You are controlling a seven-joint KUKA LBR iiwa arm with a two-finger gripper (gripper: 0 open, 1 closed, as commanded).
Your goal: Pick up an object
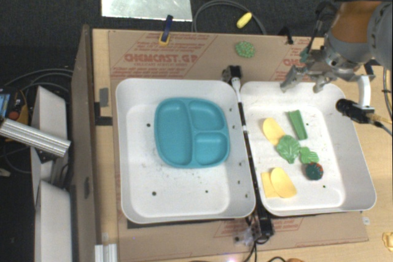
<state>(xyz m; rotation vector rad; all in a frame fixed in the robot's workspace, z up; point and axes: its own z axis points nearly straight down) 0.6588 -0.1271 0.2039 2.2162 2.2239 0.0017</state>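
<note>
- The hand hangs open over the far rim of the right bin, its two fingers spread and gripping nothing.
- In that bin, a green strip, a yellow piece, a green leafy toy, a dark teal ball and a yellow wedge cluster mid-bin; bare floor lies along the right wall.
- The left bin holds a teal divided plate, with margins all round.

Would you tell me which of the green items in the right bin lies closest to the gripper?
The long green stick, at the top of the right bin, is closest to the gripper; the leafy piece and dark green ball lie farther down.
</note>
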